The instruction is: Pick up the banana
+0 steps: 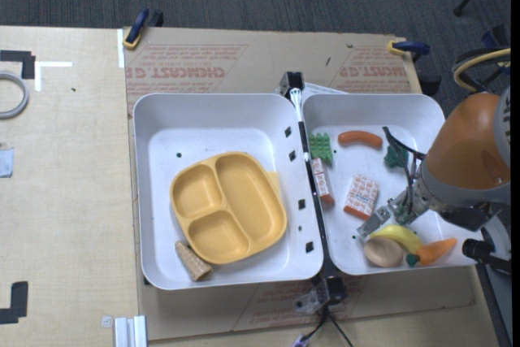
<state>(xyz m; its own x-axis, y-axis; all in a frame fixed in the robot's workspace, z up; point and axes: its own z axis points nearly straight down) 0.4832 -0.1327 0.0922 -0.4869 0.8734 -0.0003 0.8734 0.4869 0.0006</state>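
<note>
While the arm (467, 154) reaches in from the right over the right bin (431, 111), its gripper (388, 219) sits low near that bin's front, just above and to the left of the banana (398, 236). Finger spread cannot be told at this scale, and nothing is visibly held between the fingers. Close neighbours crowd the banana: a tan rounded item (383, 253) touches its lower edge, and a carrot (435, 250) lies just beside it on the right. Toward the bin's middle lie a patterned packet (361, 195), a sausage (360, 139), a green block (321, 146) and a slim red-and-white bar (320, 179). Holding 1 yellow 3-compartment plate (228, 208) and a cork-like piece (192, 261), the left bin (154, 191) plays no part. Risk, as a judgement: a closing finger may catch the tan item instead, or the curved banana may roll out against the bin wall.
</note>
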